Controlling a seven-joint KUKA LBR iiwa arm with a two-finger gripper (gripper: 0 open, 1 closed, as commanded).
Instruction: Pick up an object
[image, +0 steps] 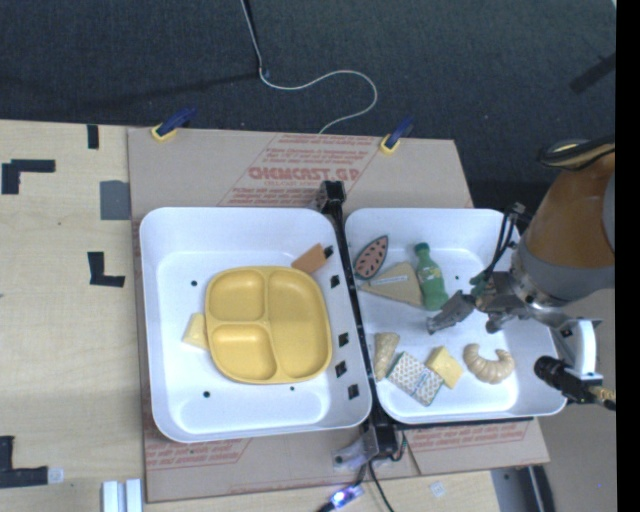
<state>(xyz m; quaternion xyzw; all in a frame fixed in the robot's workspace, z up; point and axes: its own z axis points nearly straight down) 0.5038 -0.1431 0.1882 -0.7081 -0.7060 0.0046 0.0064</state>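
Right bin (500, 225) holds the candidates: green bottle (430, 275) upright-ish near the middle, pale cheese wedge (398, 287) just left of it, oval seed-patterned piece (372, 256) by the divider, croissant (488, 363) at front right, yellow block (445, 366), checkered packet (412, 377) and a small tan piece (385, 352) along the front. All look like light, stiff plastic toy food, probably smooth and a bit slippery; the bottle is the likeliest target, best taken across its narrow body, though round sides may roll out. Croissant's curve offers a decent pinch at mid-arc. End effector (470, 308) sits low in the right bin, just right of the bottle and above the croissant; one dark finger (447, 315) angles toward the bottle, but can't tell how far spread, and nothing visibly between them. Left bin (160, 240) holds a yellow divided plate (268, 325), with an orange piece (312, 259) and yellow piece (195, 331) touching its edges
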